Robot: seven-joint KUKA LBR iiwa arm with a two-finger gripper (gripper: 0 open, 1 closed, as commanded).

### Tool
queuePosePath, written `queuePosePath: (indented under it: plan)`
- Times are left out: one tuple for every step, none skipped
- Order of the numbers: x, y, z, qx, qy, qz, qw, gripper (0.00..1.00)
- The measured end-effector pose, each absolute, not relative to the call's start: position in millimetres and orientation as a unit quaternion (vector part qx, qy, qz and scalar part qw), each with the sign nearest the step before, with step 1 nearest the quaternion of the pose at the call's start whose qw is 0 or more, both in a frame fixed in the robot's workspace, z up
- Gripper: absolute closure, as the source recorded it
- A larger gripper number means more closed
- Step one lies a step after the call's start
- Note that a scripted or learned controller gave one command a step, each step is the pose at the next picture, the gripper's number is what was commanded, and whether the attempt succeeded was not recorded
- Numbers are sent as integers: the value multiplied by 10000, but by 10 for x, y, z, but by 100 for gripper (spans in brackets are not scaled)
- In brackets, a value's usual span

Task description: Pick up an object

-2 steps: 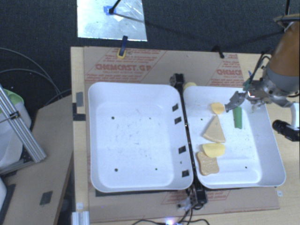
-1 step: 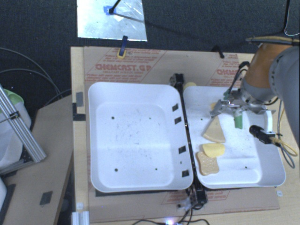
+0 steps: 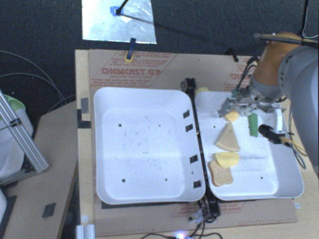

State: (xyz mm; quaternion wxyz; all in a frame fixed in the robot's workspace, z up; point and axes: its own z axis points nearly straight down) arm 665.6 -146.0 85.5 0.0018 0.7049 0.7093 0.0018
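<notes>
At the near edge of the right-hand bin (image 3: 286, 183), a tan toast slice (image 3: 221, 174) lies flat by the divider. A rounded yellow piece (image 3: 227, 159) sits just behind it, and the two are close enough that contact cannot be ruled out. Farther in, a pale wedge (image 3: 229, 138) points its narrow end away from the camera, its long axis running near to far. Beyond the wedge's tip rests a small yellow chunk (image 3: 232, 116), slightly wider than it is deep. This looks the likeliest target for the pick.

The gripper (image 3: 233, 105) hangs directly over the chunk's far side on the grey arm (image 3: 294, 73) reaching in from the right. The chunk lies just toward the camera from the gripper and a little below it. Whether they touch is unclear, and whether the gripper is spread or pressed together cannot be told from this angle. Nothing is visibly held. A short green stick (image 3: 253, 125) stands just to the right of the chunk, close enough to get in the way of a descent.

The left-hand bin (image 3: 144, 148) holds only specks. A pale ball (image 3: 201, 90) rests by the far rim where the bins meet, and the counter (image 3: 149, 69) stretches away behind it.
</notes>
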Motion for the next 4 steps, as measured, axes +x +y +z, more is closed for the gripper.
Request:
queuePosePath:
  plan:
    - [6699,-1570,1169,7065,7077,16,21,0]
    - [6120,-1755,900,7070,7072,50,69,0]
    - [5988,-1251,856,7051,7091,10,12,0]
    - [5994,-1267,959,7055,7087,15,16,100]
